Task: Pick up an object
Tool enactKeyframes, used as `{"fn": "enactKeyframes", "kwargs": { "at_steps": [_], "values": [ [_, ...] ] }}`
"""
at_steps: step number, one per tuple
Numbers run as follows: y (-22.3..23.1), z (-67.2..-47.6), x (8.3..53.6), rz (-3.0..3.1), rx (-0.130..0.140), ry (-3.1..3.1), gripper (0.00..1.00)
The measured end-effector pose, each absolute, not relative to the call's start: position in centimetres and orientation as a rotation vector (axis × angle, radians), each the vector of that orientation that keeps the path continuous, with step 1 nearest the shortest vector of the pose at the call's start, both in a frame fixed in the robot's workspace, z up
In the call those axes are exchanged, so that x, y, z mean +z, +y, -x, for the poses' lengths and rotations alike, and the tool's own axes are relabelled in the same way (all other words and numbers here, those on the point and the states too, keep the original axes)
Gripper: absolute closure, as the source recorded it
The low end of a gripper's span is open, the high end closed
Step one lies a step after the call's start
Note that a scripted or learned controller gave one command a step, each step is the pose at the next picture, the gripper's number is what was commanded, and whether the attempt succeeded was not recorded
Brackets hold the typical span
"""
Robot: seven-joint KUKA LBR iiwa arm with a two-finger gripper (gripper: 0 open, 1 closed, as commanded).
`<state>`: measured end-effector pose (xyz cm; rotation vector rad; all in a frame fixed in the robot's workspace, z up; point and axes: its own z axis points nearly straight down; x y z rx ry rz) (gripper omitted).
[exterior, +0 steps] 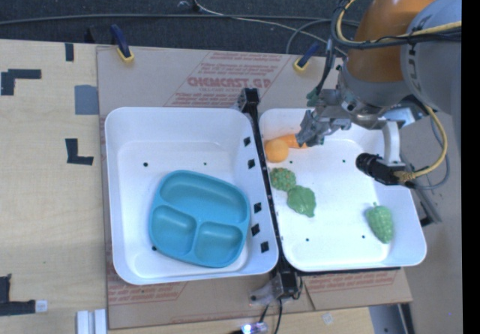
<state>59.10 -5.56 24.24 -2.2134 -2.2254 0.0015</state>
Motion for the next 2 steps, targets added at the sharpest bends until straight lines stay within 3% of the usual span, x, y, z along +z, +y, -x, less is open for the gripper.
{"fn": "enactKeyframes", "kwargs": {
  "at_steps": [1, 2],
  "values": [
    [0.0, -56.5, 24.3, 2.212, 0.002, -2.226, 1.0],
    [5.1, -55.5, 23.8, 2.213, 0.002, -2.226, 1.0]
  ]
}}
